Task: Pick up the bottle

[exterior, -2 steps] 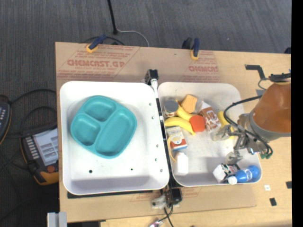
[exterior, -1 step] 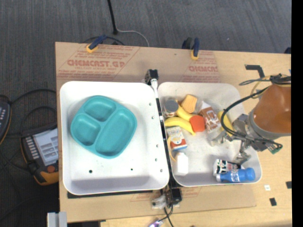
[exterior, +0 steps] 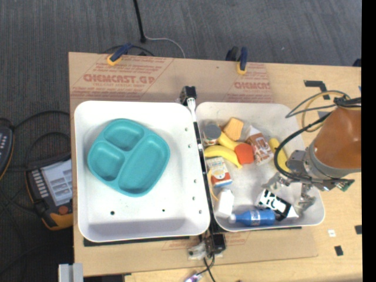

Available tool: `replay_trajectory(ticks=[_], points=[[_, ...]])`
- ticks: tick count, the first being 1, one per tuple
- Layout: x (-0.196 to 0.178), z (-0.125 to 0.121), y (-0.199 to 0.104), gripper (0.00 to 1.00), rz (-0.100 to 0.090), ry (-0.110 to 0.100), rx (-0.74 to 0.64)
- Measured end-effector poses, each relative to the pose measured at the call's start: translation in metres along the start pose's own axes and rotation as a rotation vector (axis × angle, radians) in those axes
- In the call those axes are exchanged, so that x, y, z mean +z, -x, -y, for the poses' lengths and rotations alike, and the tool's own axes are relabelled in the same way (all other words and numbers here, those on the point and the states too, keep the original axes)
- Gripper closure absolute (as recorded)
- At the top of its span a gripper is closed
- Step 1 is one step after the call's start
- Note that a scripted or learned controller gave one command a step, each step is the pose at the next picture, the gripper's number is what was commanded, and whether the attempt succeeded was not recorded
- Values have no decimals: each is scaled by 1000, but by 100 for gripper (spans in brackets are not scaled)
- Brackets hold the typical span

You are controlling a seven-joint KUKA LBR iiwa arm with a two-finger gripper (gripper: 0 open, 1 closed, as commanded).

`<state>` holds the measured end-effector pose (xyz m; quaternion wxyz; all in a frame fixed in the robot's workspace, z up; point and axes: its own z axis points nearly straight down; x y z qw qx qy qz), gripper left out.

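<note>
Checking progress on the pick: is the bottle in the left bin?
No, the bottle lies on its side along the near wall of the right bin, near the gripper.

Bench (brown board) bears two white bins.

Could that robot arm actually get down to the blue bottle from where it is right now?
Probably yes. The blue bottle lies on its side near the right bin's front wall, top uncovered. The gripper hovers close by, though a black-and-white box crowds it.
</note>
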<state>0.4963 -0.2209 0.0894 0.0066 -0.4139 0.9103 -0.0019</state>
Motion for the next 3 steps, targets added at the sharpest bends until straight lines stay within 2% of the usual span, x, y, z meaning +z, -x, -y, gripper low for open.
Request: replay_trajectory(ticks=[1,2,3], points=[[1,8,31,0,8,18,-722],[-2,-78,83,0,-1,-16,-497],[-106,-67,61,0,-5,10,-540]])
